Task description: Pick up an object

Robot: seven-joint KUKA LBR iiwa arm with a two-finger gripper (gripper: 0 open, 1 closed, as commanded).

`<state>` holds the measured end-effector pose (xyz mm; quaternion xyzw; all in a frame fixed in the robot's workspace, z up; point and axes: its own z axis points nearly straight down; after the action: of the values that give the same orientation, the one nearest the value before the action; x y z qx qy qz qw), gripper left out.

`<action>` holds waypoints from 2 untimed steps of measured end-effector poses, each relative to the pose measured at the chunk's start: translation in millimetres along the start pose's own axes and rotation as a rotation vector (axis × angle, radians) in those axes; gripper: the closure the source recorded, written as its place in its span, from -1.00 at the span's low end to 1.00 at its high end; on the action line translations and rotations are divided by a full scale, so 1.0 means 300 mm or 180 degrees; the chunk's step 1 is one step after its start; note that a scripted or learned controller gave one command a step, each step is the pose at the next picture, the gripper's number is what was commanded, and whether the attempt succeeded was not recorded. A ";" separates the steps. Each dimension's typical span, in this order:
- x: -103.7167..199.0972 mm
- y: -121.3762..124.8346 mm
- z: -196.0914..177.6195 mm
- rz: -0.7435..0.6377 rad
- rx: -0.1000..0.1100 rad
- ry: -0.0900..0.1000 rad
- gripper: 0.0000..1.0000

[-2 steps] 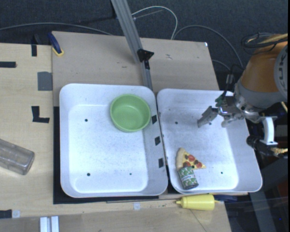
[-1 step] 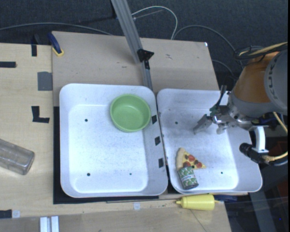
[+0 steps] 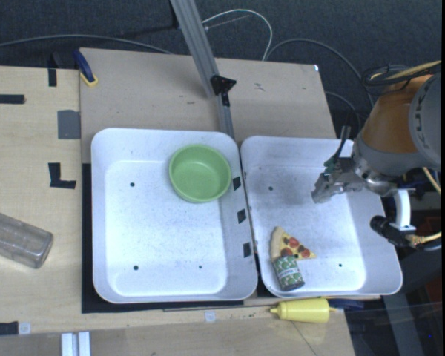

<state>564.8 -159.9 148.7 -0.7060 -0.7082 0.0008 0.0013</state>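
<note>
Hovering over the upper part of the right bin, my gripper is pointing down at bare white floor, and I cannot tell from this slanted camera view how it is set; nothing is showing in its grasp. I am looking at two candidates in that same bin: a pizza slice toy and a small green can, lying touching each other near the bin's front-left corner. Both are sitting toward the camera-near edge and a little to the left of the gripper, well apart from it. I am judging the can the better pick; its long axis is running roughly front to back in the view, tilted slightly, so a grasp across its short width is looking most promising. The pizza slice is lying flat, likely awkward to pinch.

A green bowl is resting in the left bin, farther off across the divider. A yellow bottle is lying outside on the surface, just beyond the right bin's front rim.
</note>
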 end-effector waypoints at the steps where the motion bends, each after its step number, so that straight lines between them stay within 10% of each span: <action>1: 0.005 -0.010 -0.143 0.0005 -0.0018 -0.0005 1.00; 2: 0.006 -0.006 -0.302 0.0004 -0.0024 -0.0007 1.00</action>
<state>563.1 -158.0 239.3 -0.7065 -0.7077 -0.0011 -0.0021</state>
